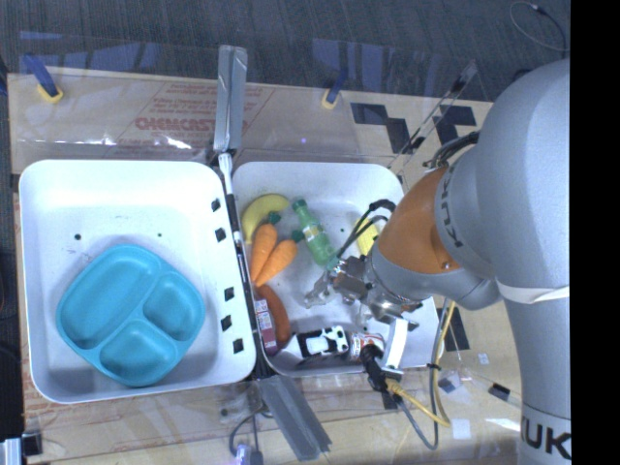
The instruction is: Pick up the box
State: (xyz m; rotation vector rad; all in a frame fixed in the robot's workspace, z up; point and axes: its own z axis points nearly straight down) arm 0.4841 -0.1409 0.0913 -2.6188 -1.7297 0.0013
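Gripper (327, 289) low in right bin (320, 174), finger spread n/a—can't tell, box (322, 341) just below, carrots (269, 252) left, crowding approach.

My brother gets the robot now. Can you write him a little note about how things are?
Gripper: low inside the right bin, beside the green bottle; nothing seen held.
Box: black and white, lying near the right bin's front edge, apart from the gripper.
Also there: two carrots, a banana. Blue tray sits in the left bin.
Done: nothing yet.
Left: grasp the box and lift it.
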